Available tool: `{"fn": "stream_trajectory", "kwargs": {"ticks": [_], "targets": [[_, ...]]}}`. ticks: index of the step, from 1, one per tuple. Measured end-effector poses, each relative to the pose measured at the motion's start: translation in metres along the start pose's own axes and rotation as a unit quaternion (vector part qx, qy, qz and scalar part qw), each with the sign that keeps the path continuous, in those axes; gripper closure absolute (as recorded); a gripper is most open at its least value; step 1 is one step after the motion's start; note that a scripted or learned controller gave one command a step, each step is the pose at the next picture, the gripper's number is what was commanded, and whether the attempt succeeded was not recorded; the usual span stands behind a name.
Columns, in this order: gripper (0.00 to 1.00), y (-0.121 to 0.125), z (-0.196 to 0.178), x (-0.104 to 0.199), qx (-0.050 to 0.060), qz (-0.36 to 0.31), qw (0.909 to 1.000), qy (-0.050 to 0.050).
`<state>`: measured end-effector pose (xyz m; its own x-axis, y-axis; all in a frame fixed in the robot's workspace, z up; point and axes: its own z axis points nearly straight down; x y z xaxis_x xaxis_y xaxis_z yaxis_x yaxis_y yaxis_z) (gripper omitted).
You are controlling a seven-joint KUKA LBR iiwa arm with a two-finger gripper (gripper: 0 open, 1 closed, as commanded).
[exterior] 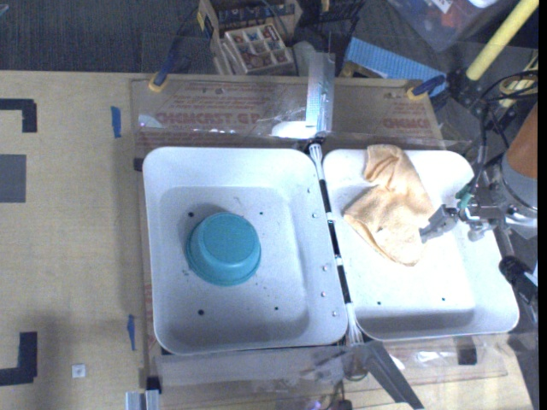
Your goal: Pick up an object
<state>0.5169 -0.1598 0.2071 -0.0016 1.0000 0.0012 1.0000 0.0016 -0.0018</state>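
Tan cloth [391,203] lies crumpled in the right bin [444,301], toward its far-left part. My gripper [438,225] reaches in from the right, its tip at the cloth's near-right edge — touching or just beside it, I cannot tell which. Whether my fingers are spread or closed I cannot tell either. A teal bowl [224,248] sits upside down, well apart, in the left bin [231,331]. I judge the pick not yet done — nothing is lifted; grasping and raising remain.
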Motion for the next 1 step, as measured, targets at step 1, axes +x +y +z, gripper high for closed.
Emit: {"fn": "stream_trajectory", "kwargs": {"ticks": [1], "targets": [[0.0, 0.0117, 0.0041, -0.0233, -0.002, 0.015, 0.9999, -0.001]]}}
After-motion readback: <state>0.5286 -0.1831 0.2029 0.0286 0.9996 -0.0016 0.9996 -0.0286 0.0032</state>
